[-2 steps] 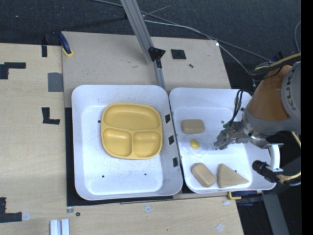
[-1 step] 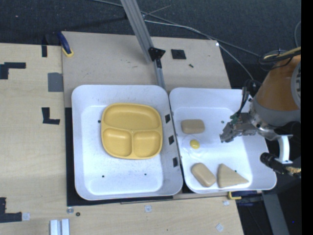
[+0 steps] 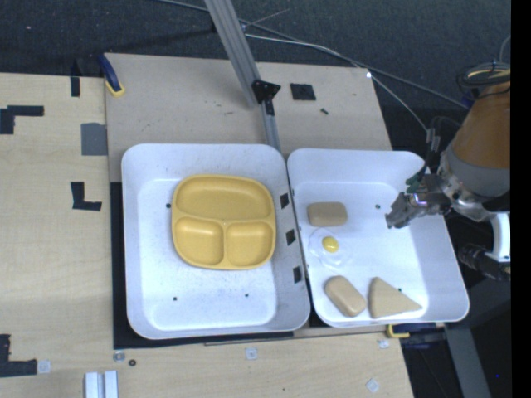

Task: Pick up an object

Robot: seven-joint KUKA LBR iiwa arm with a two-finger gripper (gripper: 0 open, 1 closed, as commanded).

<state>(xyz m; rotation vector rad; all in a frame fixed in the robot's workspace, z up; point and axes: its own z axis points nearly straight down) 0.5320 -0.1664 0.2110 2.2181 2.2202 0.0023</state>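
The right bin (image 3: pixel 419 166) holds a tan bread-like block (image 3: pixel 327 214), a small fried egg with a yellow yolk (image 3: pixel 330 245), a tan oval roll (image 3: pixel 344 295) and a tan wedge (image 3: pixel 392 299). My gripper (image 3: pixel 401 213) hangs over the right side of this bin, to the right of the tan block and apart from it. Nothing shows between its dark fingers. The grey arm with the orange band (image 3: pixel 485 139) reaches in from the right.
The left bin (image 3: pixel 145 222) carries a yellow divided plate (image 3: pixel 223 220). A grey metal pole (image 3: pixel 241 48) slants down from the top to the gap between the bins. Cables run across the dark floor at the back.
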